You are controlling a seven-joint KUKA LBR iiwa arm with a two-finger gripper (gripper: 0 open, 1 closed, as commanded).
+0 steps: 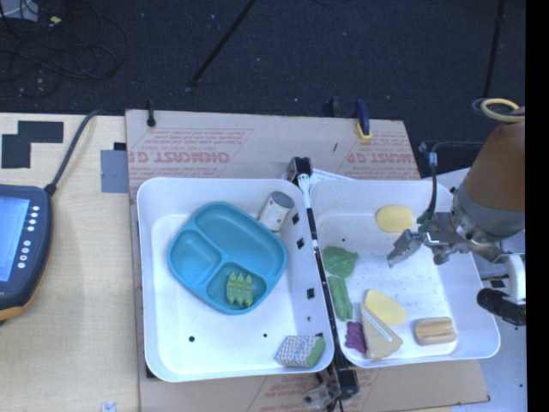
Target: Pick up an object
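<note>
Likely target: yellow round object (394,218), far part of right bin (480,350), lying free on floor. Gripper (418,249) hovers just beside it on near side, fingers spread, nothing between them. Judgement: pick not yet made; descent, closing, lift all remain.

Other candidates, right bin: green leaf-like piece (340,259), green pod (340,297), yellow wedge (384,306), bread-like roll (434,330), purple piece (354,338).

Left bin (150,316): blue divided plate (225,256) carrying green ridged piece (240,288); grey cup (276,210) tipped at divider; patterned sponge-like block (300,350).

Cardboard sheet (214,148) under bins: red print, upside down, reads roughly "CHEMCO"; rest illegible.
</note>
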